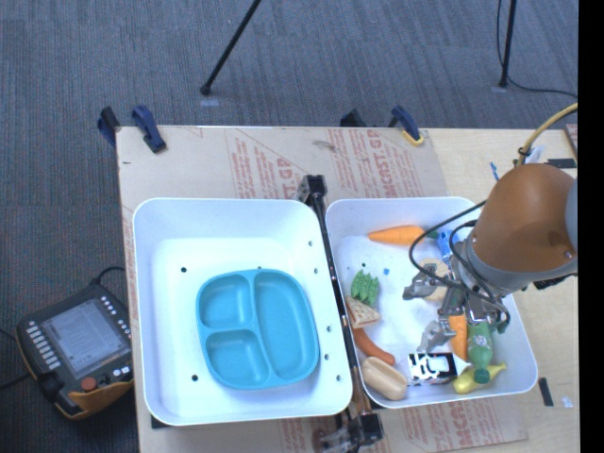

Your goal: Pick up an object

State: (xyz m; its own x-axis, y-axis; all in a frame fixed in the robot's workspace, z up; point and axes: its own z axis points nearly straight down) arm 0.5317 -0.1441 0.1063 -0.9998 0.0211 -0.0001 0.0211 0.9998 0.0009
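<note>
The two-finger gripper hangs low inside the right-hand shallow white bin, its jaws spread and, as far as the slanted view allows, nothing between them. Just beside it on the arm's side lie a small orange carrot and a green plastic bottle; a long orange carrot lies beyond it. Well apart, the left white bin holds a blue divided plastic tray.

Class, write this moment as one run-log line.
arm: over right white bin | gripper: low among toy food | blue divided plate: left bin | grasp: not seen
</note>
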